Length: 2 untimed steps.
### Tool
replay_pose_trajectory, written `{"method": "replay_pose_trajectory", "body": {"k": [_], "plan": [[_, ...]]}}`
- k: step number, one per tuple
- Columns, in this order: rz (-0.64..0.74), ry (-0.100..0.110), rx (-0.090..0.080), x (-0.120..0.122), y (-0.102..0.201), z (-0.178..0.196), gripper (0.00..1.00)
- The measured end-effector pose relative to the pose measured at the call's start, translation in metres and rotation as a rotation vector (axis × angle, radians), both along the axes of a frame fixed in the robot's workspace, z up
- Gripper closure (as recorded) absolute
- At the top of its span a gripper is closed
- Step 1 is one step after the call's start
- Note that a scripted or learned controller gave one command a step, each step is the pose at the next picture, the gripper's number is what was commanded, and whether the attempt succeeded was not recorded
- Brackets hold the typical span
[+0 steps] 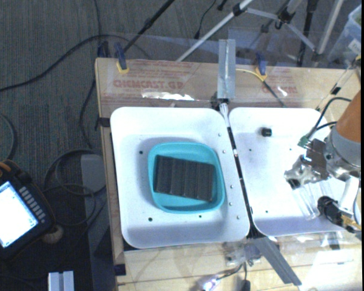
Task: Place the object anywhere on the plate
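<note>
Camera view is taken from above the desk (170,86), where two white bins are set side by side. In the left bin (130,162) a teal plate (159,199) is seen, and a dark ridged block (183,177) is lying flat on it, well within its rim. By that showing, the placing is judged to be done already. The gripper (303,177) is seen over the right bin (273,162), near that bin's right side and well apart from the plate; whether it is released or clenched cannot be told, and nothing is seen held in it. A small dark object (266,132) is seen at the far part of the right bin. What is left appears to be no more than the arm's withdrawal.
</note>
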State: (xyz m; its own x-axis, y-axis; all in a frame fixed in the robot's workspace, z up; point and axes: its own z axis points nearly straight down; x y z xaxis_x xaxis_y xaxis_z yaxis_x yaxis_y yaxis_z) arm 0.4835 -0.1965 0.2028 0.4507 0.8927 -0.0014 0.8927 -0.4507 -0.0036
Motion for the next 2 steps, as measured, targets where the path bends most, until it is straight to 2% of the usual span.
{"method": "replay_pose_trajectory", "body": {"k": [1, 2], "plan": [[0.074, 0.001, 0.000, 0.013, 0.078, 0.005, 1.00], [0.223, 0.002, 0.001, 0.021, 0.135, -0.021, 1.00]]}}
